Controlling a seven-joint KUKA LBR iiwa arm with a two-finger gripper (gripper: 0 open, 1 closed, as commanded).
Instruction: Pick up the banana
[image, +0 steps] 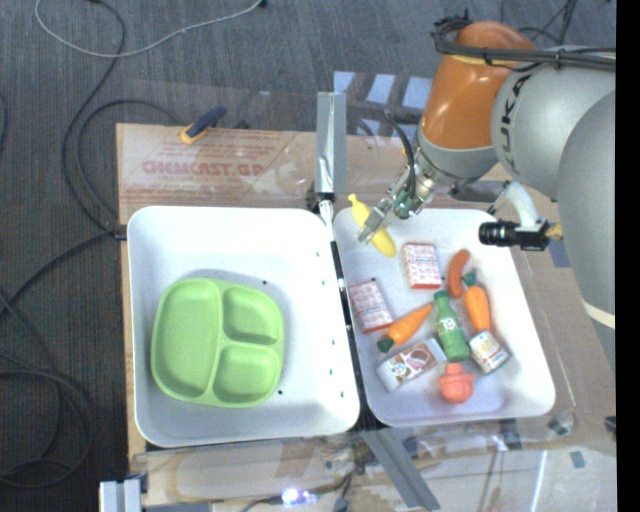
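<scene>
The yellow banana (360, 212) is at the far left corner of the right bin (530, 400), its upper tip over the bin's rim. My gripper (380, 224) reaches down from the orange-banded wrist and its fingers close around the banana's middle. The banana's lower end pokes out below the fingers, towards a small red-and-white carton (421, 264).
The right bin also holds two carrots (410, 325) (477, 305), a sausage (458, 270), a green bottle (450, 327), cartons (369, 305) (410, 365), a small can (489, 350) and a red toy (455, 383). In the left bin (180, 225) lies a green divided plate (218, 342).
</scene>
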